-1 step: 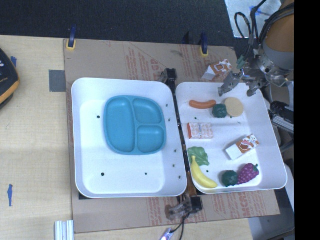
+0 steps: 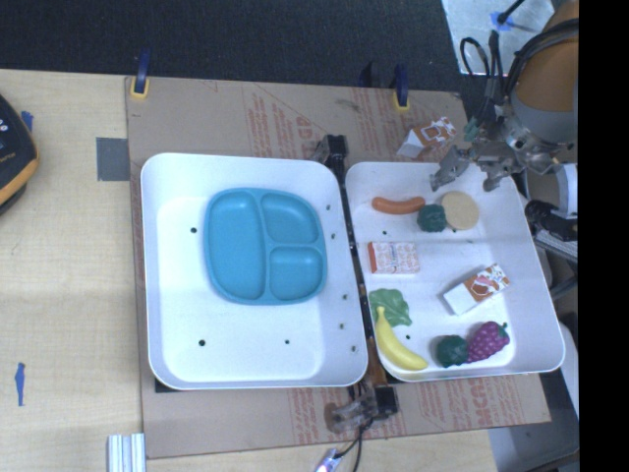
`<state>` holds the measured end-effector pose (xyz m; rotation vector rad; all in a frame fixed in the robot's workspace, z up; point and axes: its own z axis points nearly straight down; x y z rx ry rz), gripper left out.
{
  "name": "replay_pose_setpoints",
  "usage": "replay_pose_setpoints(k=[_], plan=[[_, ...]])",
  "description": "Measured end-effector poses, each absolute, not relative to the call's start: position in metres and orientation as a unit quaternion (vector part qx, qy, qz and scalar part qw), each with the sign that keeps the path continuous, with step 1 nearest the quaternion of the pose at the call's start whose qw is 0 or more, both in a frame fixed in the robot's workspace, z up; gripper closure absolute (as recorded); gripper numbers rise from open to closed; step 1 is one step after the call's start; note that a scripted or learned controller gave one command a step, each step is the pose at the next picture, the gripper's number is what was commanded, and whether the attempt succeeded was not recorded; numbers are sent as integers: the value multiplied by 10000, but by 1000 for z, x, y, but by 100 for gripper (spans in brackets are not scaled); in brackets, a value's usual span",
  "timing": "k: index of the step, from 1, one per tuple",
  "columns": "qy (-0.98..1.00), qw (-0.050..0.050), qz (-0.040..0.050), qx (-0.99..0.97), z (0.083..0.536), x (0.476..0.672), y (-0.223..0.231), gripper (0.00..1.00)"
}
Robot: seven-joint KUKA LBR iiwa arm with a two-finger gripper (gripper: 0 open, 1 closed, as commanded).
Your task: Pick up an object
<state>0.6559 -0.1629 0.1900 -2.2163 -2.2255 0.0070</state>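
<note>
Over at the far right corner of the right bin (image 2: 531,264), the gripper (image 2: 470,168) hangs just past the rim, with its jaws spread apart and nothing between them. Grey arm (image 2: 545,77) comes in from the right edge, pretty bulky up there.

Stuff in the right bin: a hot dog sausage (image 2: 397,205) near the far edge, and next to it a dark green broccoli piece (image 2: 431,218) touching a tan round cookie-looking thing (image 2: 459,210). Those three sit closest to the jaws. Toward the left edge, about mid bin, there's a small red and white packet (image 2: 393,257) lying flat. A little white carton (image 2: 475,289) sits toward the right side, tilted. Along the near edge you've got a leafy green piece (image 2: 390,306) touching a banana (image 2: 395,343), then another dark green veggie (image 2: 451,350) right up against a bunch of purple grapes (image 2: 487,340).

Another small carton (image 2: 429,138) lies outside the bin on the cardboard sheet (image 2: 246,116) covering the worktop, just beyond the far edge.

Left bin (image 2: 167,264) holds a blue divided plate (image 2: 265,245), roughly centred, a bit toward the far side.
</note>
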Motion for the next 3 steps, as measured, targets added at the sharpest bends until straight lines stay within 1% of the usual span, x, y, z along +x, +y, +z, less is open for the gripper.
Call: replay_pose_setpoints(k=[1,2,3], plan=[[-7089,-5,16,-7053,104,652,-176,0],[-7095,-2,20,-7047,115,652,-176,100],[-7090,8,-1,-7052,193,657,-88,100]])
